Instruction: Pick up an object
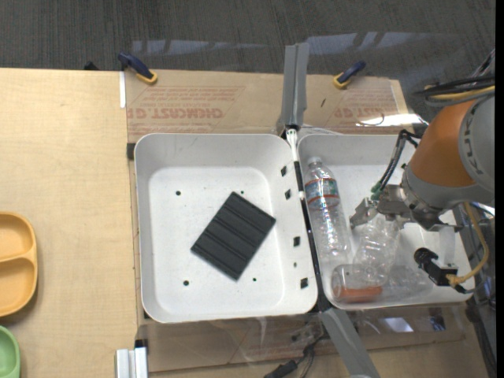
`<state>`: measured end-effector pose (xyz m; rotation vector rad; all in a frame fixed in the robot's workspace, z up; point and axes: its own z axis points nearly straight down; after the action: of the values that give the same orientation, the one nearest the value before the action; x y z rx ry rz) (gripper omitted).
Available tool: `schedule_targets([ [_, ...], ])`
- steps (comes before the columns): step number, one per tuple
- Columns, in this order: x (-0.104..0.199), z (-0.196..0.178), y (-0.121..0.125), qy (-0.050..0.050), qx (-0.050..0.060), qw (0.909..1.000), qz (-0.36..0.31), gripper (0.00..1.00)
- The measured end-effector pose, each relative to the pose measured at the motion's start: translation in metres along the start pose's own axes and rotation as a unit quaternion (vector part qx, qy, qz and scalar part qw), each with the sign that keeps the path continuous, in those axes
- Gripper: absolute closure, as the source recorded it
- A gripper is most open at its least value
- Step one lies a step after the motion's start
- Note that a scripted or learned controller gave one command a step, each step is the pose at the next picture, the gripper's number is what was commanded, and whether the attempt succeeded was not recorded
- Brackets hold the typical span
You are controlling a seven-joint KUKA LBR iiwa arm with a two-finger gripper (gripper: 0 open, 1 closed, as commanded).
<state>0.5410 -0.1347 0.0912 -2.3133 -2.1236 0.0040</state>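
A black ribbed rectangular pad (233, 235) lies tilted in the middle of the left bin (157, 179). In the right bin (346, 150) a clear water bottle (324, 207) with a red and white label lies along the left wall. A second clear plastic bottle (376, 252) lies crumpled beside it, its reddish end (358, 293) near the front wall. My gripper (378, 211) hangs low over the right bin, right above the crumpled bottle, under the orange wrist band (441, 152).
A grey divider (293, 93) runs back between the bins over brown cardboard (205, 105), held by two blue and yellow clamps (138, 67). An orange tray (14, 264) and a green dish (6, 353) sit at the far left of the wooden bench. Cables (441, 270) hang at right.
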Motion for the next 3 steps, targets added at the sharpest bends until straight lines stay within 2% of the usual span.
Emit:
schedule_targets([
  [1, -0.024, -0.029, -0.029, 0.0, 0.0, 0.9999, 0.017, 0.0],
  [2, -0.025, -0.04, -0.027, -0.001, -0.003, 0.9999, 0.016, 1.0],
  [3, -0.018, -0.083, 0.039, 0.0, -0.001, 0.9993, 0.036, 1.0],
])
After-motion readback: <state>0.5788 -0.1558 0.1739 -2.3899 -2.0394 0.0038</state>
